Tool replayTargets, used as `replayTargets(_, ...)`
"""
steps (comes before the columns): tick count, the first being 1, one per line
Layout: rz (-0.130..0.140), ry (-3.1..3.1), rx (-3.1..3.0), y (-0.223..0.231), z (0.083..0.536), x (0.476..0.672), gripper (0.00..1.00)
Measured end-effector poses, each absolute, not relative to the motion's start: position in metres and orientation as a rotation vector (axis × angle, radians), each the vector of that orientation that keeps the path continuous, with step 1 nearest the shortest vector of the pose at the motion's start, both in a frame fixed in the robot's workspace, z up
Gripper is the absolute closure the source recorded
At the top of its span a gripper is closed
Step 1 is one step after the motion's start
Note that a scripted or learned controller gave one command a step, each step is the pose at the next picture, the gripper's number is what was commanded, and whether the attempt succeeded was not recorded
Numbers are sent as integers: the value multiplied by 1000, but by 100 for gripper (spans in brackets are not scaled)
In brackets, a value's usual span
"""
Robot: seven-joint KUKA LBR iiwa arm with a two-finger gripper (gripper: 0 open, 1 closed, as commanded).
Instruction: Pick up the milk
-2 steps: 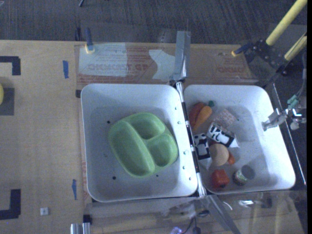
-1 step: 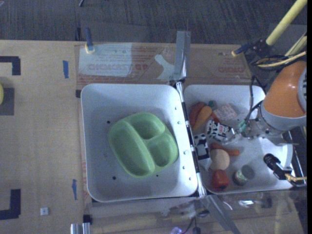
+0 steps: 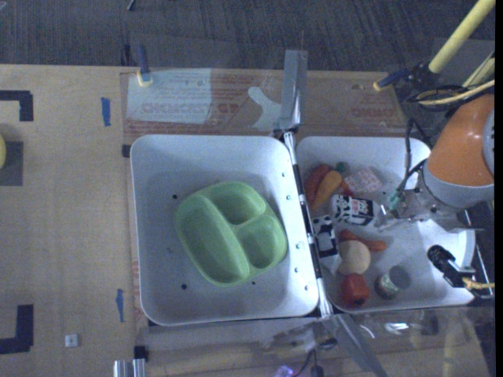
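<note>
Spanning table [image 3: 63,210]: light wood, carrying two white bins side by side.
Left bin [image 3: 145,151]: holds a green divided plate [image 3: 228,230], lying slantwise near its middle.
Right bin [image 3: 416,265]: crowded with toy foods.
Arm [image 3: 464,151]: enters from the right, orange band over the right bin's far edge, wrist angled down and leftward.
Gripper [image 3: 395,209]: low in the right bin, just right of the milk; whether it is spread or closed cannot be told.
Milk [image 3: 351,208]: cow-patterned carton lying on its side, left of centre in the right bin.
Neighbours: orange vegetable [image 3: 328,185] behind it, pale round piece [image 3: 354,256] and red piece [image 3: 355,289] in front.
</note>
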State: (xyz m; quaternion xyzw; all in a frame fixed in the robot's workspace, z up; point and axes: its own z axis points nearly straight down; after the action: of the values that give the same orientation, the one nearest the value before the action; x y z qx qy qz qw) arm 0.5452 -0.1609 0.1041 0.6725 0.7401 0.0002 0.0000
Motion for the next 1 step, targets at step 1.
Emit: replayTargets(1, 3, 2154, 2283, -136, 87, 546, 100)
